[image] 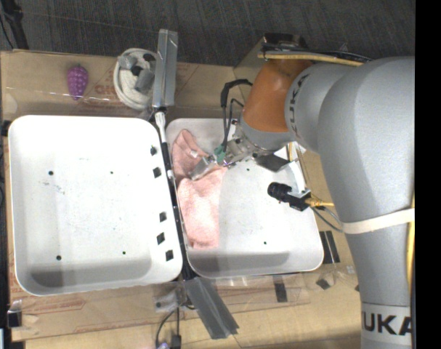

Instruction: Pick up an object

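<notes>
Where the gripper (pixel 205 164) is lowered, the pink cloth (pixel 198 202) is found directly beneath, stretched along the right bin's (pixel 278 257) left wall; finger state cannot be told.

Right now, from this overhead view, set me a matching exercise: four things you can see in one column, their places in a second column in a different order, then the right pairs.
Things
1. crumpled pink cloth
2. small purple bumpy grape-like object
3. coil of white cord
4. two-finger gripper

Places
A. on the brown bench beyond the left bin's far left corner
B. lying along the left side of the right white bin
C. low over the far end of the pink cloth
D. on the bench beside the upright grey post, beyond the bins

Pairs: 1-B, 2-A, 3-D, 4-C
</notes>
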`<state>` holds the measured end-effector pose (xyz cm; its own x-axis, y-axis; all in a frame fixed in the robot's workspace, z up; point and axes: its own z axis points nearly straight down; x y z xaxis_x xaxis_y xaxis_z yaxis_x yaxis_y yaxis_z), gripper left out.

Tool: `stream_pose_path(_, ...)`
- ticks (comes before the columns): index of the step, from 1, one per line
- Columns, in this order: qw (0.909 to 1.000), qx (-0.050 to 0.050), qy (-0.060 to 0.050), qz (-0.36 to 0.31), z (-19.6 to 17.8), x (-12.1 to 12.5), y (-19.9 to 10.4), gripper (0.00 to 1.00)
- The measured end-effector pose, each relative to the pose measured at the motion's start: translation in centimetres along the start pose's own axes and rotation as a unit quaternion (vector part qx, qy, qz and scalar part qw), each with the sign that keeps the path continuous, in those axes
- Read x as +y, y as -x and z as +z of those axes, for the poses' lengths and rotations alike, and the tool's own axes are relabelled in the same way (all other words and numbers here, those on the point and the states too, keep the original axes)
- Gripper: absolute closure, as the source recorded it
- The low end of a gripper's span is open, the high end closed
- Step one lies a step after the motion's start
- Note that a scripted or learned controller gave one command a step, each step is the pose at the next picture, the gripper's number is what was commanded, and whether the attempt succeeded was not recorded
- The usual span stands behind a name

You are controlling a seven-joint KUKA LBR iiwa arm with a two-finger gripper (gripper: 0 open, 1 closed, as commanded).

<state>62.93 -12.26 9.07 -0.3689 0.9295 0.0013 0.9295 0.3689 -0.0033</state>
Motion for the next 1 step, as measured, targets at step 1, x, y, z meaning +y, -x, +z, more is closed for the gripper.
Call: stream_pose_path(1, 1.0, 0.0, 0.0, -0.003, -0.09, 3.45, -1.17, 0.0)
